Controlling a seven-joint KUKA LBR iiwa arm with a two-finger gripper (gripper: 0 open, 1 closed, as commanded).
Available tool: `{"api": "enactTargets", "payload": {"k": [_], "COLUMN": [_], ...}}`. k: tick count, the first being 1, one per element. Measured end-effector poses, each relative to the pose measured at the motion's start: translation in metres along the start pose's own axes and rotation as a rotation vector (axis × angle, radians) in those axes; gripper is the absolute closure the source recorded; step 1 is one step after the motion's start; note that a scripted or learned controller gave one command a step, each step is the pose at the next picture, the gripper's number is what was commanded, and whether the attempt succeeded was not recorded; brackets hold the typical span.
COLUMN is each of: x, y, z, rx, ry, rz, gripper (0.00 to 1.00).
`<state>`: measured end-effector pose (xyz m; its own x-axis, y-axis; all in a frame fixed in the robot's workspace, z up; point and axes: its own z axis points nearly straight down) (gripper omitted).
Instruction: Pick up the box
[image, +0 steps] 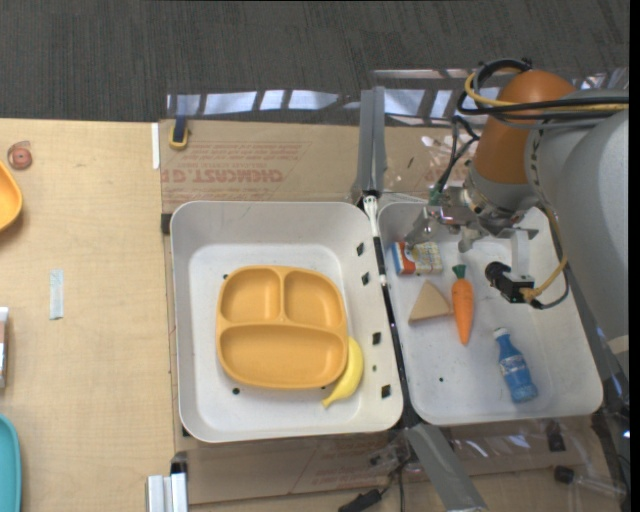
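Note:
The box (414, 259) is small, with a red and blue end and a pale top. It lies at the far left of the right bin (560, 395), close to the wall. My gripper (440, 222) hangs just beyond and slightly right of the box, under the orange wrist band (512, 150), and its tip overlaps the box's far edge. Nothing visible is lifted off the bin floor.
A tan wedge (430, 302), a carrot (463, 308) and a blue bottle (514, 366) lie in the right bin near the box. The left bin (195, 330) holds a yellow divided plate (282, 327) with a banana (346, 375) at its corner.

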<state>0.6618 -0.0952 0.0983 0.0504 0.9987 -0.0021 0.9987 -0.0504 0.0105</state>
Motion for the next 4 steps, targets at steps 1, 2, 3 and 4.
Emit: {"api": "enactTargets", "payload": {"k": [1,2,3,4], "x": [0.002,-0.002,-0.003,-0.003], "y": [-0.003,-0.031,-0.030,-0.030], "z": [0.000,-0.001,-0.010,-0.010], "rx": [-0.003,-0.003,-0.004,-0.004], "ry": [-0.001,0.002,0.003,0.003], "rz": [-0.095,-0.304,-0.301,-0.301], "gripper": [0.00,0.00,1.00,0.00]}}
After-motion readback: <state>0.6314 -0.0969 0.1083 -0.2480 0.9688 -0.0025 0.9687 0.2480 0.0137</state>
